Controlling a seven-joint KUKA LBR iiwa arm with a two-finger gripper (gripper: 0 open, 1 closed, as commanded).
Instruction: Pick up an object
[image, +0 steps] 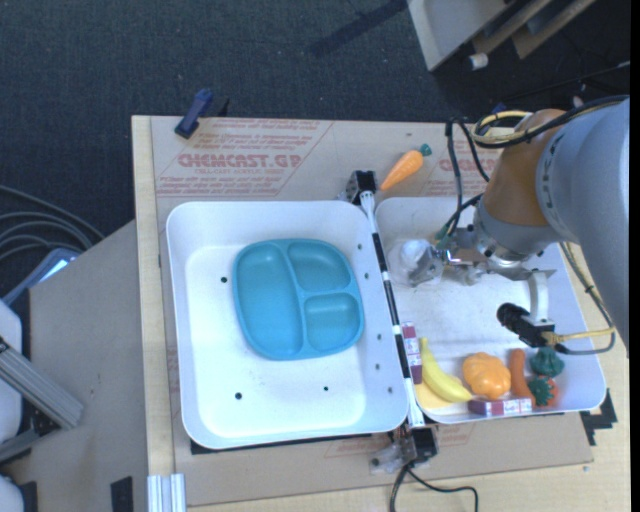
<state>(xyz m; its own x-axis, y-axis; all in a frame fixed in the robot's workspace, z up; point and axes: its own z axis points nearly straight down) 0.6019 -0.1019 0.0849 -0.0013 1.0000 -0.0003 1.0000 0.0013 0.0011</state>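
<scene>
Candidate objects sit in the right bin (590, 330), lower right of frame: a banana (440, 378) along the bin's lower left side, an orange fruit (487, 375) just right of it, then a toy carrot (517, 368) standing lengthwise and a small green piece (547, 362) beside that. All are grouped near the bin's lower edge, close together, some touching.

A second carrot (402, 169) lies outside the bins on the cardboard-covered surface (250, 150), upper centre.

Tool (425, 265) is low in the upper part of the right bin, near the divider between bins, well apart from the fruit cluster. Fingers are a grey blur against the white floor; cannot tell whether clenched or released. Nothing visibly between them.

Arm (580, 180) enters from the right edge, bulky grey link, orange band above the wrist, wrist angled down and to the left. Cables loop around it.

Left bin (190, 300) holds a blue divided plate (298, 297), lying flat, centred slightly high.

Blue clip (193, 112) at the surface's upper left corner.
</scene>
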